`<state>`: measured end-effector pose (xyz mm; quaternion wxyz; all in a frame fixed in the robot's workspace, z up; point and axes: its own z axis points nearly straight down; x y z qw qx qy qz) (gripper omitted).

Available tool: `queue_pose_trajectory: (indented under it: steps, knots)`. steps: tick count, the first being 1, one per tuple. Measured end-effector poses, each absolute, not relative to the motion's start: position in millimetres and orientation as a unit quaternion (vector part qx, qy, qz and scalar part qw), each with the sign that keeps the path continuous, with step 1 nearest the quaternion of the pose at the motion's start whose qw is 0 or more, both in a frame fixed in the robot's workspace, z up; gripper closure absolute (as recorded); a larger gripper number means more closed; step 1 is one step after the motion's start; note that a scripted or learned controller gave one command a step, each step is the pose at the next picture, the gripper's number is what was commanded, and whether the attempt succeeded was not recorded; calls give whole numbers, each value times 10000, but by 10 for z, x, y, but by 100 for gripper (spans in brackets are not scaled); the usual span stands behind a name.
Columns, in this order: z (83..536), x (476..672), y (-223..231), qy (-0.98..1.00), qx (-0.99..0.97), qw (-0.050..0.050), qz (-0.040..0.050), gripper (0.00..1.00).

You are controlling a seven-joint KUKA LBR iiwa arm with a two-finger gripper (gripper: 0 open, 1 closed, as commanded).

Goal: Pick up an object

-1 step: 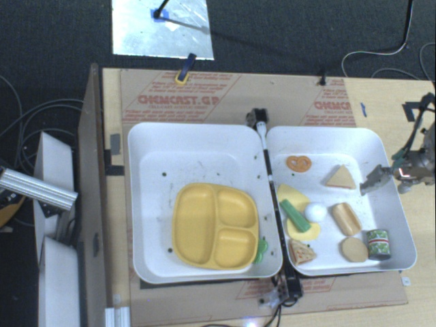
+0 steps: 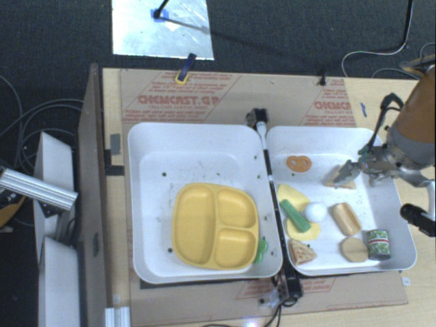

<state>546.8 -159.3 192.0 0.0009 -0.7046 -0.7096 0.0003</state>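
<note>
Gripper (image 2: 346,174) sits low in the right bin (image 2: 327,136), upper-right part of the floor, arm entering from the right over the bin's right rim. Whether it is released or clenched: cannot tell, the tip is blurred against a pale tan piece just under it.

Room: bare white floor lies left of the gripper up to the pretzel (image 2: 298,163), and along the bin's far wall. The near half of the bin is crowded.

Count, right bin: one pretzel, brown, twisted, near the far-left corner; one hot-dog bun (image 2: 346,219), tan, oblong, below the gripper; one round tan cookie (image 2: 353,249) just beside one small can (image 2: 378,244) at the near-right corner; one white ball (image 2: 315,212) touching one green stick (image 2: 296,216), both on a yellow flat piece (image 2: 294,197) by the left wall; one pizza-slice wedge (image 2: 302,252) at the near-left corner.

Left bin (image 2: 197,142): one yellow three-compartment tray (image 2: 215,225), lying flat toward the near-right corner, with a green bit (image 2: 261,250) at its right edge.
</note>
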Motion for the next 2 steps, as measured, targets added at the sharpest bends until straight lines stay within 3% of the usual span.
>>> queue_pose_trajectory:
  steps: [1,2]
  knots:
    - [800,5618,-998,-7100,-7042,-3,-15,0]
    - [856,6146,-976,-7094,-7048,-29,-24,0]
